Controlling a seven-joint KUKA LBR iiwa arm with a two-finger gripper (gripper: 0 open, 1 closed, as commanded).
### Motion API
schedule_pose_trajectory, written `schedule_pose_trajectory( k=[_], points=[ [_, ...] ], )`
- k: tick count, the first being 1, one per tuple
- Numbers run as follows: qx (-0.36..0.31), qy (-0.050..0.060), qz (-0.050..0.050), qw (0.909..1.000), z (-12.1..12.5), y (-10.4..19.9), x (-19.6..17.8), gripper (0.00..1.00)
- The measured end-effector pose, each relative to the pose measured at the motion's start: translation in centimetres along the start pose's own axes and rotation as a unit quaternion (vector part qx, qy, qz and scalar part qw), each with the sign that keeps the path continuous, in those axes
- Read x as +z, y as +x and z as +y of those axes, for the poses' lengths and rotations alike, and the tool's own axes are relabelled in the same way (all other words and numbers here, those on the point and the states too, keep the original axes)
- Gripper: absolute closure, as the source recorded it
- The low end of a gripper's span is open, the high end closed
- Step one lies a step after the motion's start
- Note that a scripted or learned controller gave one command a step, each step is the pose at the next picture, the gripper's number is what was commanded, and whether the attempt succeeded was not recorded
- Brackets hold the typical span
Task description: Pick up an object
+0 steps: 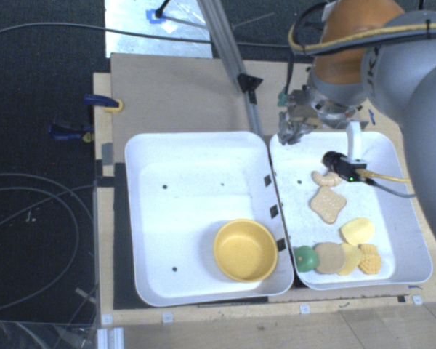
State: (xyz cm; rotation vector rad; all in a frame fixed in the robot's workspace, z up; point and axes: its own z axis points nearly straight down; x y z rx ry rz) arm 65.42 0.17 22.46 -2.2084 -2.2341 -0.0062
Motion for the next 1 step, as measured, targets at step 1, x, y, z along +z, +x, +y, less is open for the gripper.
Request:
schedule_pose_trajectory(
  k=[1],
  points=[
    [0.000,0.000,0.000,1.0000,-1.18,5.27,-1.14,1.00]
  ],
)
